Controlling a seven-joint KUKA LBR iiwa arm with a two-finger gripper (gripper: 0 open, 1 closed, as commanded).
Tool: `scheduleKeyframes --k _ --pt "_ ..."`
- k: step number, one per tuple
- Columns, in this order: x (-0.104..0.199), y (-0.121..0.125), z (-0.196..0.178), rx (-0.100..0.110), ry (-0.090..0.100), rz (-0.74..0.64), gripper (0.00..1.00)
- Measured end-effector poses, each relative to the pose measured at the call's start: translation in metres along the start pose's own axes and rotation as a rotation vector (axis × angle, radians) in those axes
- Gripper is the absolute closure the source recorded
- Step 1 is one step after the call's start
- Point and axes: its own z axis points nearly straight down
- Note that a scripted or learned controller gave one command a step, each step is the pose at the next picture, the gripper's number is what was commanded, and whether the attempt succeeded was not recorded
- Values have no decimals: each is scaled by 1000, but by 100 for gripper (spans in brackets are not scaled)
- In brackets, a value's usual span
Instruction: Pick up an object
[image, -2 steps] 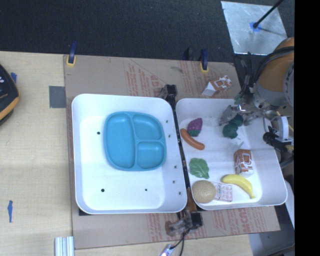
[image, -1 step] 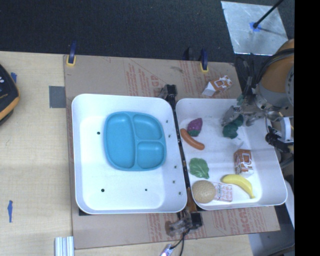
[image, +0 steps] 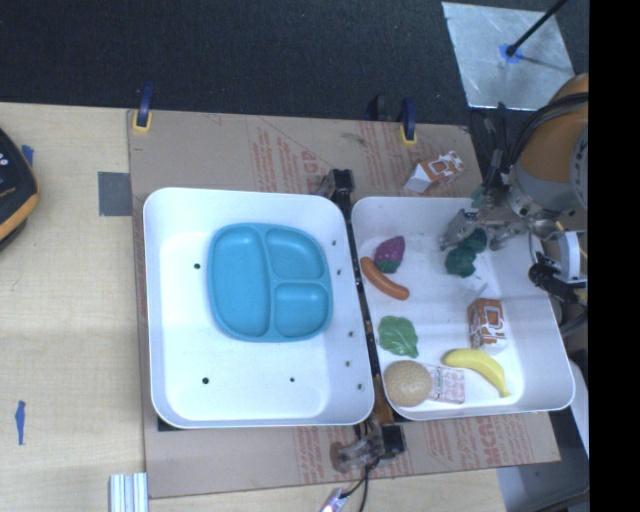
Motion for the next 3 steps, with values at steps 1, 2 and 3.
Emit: scheduleKeyframes --k 1,2,3 --pt "-8 1 -76 -2 0 0 0" --pt "-8 0 -25 3 -1 -2 0" --pt "-8 0 -36 3 -1 -5 100"
